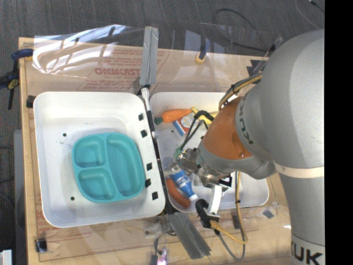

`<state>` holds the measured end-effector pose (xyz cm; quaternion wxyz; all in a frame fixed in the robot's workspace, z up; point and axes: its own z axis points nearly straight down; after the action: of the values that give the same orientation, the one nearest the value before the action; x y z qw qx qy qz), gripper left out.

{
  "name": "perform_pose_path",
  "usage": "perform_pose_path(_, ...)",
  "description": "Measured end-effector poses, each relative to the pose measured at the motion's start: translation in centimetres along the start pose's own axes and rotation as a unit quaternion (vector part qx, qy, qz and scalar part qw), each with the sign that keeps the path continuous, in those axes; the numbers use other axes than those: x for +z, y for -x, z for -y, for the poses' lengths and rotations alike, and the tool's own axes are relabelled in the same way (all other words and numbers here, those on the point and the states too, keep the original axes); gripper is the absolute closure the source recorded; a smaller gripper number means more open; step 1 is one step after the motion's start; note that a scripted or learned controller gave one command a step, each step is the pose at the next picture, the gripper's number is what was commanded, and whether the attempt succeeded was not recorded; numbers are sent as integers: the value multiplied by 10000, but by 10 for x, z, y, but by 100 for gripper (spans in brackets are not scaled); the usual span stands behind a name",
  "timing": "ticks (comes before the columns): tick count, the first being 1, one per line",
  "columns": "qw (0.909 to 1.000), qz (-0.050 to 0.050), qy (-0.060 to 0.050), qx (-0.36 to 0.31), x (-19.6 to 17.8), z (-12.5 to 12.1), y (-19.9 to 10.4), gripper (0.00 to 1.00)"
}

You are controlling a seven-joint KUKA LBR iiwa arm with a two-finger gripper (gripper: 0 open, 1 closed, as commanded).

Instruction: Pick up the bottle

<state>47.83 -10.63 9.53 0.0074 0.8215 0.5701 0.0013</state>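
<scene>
While the hand's (190, 173) grip state unreadable: two white bins (49, 148), one teal tray (107, 167), one bottle (183, 184).

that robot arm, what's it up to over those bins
The grey arm reaches in from the right, down into the right bin, its claw low among the clutter by a small blue-labelled bottle. An orange item lies further back. The left bin holds a teal divided tray. A grasp can't be confirmed.
</scene>
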Motion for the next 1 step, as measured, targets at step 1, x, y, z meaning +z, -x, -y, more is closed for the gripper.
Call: perform_pose_path(1, 10000, -29, -11, -58, -9, 0, -5, 100)
